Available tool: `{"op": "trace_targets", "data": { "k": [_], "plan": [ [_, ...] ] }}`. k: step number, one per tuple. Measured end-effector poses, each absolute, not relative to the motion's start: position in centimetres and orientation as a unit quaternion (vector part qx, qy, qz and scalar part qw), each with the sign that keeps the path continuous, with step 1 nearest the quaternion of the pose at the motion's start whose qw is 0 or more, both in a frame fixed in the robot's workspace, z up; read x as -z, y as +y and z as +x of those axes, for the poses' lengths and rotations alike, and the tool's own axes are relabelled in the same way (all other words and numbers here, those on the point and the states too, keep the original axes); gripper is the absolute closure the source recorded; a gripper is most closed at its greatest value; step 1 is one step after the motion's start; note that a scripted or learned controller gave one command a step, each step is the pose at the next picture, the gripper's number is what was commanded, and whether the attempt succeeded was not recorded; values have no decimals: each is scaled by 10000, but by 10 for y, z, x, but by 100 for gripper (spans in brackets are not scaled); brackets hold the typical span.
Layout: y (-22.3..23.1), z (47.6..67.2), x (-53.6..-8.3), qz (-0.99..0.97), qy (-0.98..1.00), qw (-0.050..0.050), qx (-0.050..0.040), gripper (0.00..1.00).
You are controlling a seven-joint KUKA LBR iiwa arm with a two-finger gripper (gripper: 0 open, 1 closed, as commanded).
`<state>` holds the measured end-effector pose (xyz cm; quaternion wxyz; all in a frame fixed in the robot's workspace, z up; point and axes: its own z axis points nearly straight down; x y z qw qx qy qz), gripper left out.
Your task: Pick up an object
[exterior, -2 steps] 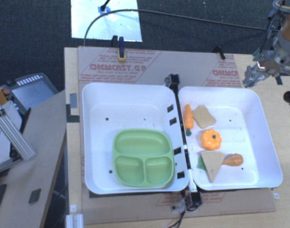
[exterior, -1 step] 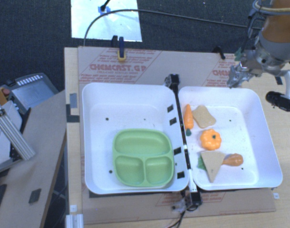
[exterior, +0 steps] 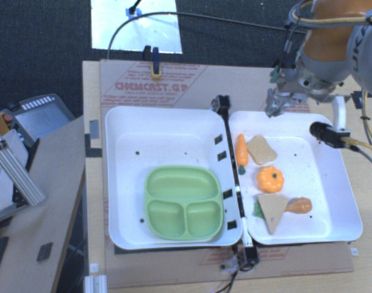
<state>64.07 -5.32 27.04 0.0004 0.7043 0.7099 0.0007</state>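
Inside the right bin (exterior: 341, 182), five candidates lie loosely grouped toward its left half: a carrot (exterior: 241, 150) along the divider, a bread slice (exterior: 261, 149) just beside it, a small pumpkin (exterior: 270, 179) below them, and a wedge (exterior: 272, 211) touching a drumstick (exterior: 298, 206) nearest the front. They sit mostly apart from one another, which should leave room for a grasp from above. The end effector (exterior: 275, 106) hangs over the bin's far rim, above and behind the bread, holding nothing I can see; whether it is apart or together I cannot tell at this angle. The left bin (exterior: 125, 157) carries a green divided tray (exterior: 183, 201). Both bins rest on cardboard over the worktop (exterior: 64, 182).
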Motion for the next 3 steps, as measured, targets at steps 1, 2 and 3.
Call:
{"op": "trace_targets", "data": {
  "k": [1, 2, 3],
  "plan": [
    [1, 635, -252, 7043, 7099, 3, -6, 100],
    [53, 635, -254, 7051, 7091, 8, -8, 100],
    [95, 637, -235, 7050, 7093, 3, -5, 100]
  ]
}}
